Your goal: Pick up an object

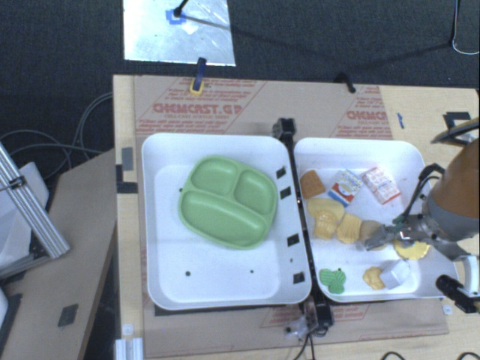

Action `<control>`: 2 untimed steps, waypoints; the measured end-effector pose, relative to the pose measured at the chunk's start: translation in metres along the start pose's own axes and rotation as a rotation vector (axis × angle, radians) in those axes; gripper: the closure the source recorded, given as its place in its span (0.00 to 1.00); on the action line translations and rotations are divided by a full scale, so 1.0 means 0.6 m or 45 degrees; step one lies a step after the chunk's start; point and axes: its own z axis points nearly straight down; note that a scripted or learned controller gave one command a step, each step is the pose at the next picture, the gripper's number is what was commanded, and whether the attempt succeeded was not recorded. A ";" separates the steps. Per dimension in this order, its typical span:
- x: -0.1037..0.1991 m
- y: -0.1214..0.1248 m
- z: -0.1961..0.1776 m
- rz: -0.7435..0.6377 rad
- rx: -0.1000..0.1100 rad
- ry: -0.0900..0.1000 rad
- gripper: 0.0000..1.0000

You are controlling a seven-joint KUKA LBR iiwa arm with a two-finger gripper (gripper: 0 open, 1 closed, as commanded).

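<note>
The right bin (360, 147) holds several small items: an orange-brown piece (311, 182), a white, blue and red packet (345, 187), a red and white packet (380, 184), two yellow lumps (324, 216) (349, 229), a yellow disc (411, 250), a green piece (332, 278), a small yellow piece (373, 277) and a white block (396, 273). My gripper (377, 236) is low in this bin, just right of the yellow lumps and left of the yellow disc. I see nothing clearly held in it.
The left bin (169, 268) holds a green divided plate (229, 201). A black divider (294, 208) with clips runs between the bins. The arm's grey and orange wrist (454, 201) hangs over the right bin's right edge. Cardboard lies under both bins.
</note>
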 end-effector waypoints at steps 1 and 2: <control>-0.004 0.000 -0.017 0.001 -0.003 -0.010 1.00; 0.005 0.007 -0.121 0.003 -0.001 -0.015 1.00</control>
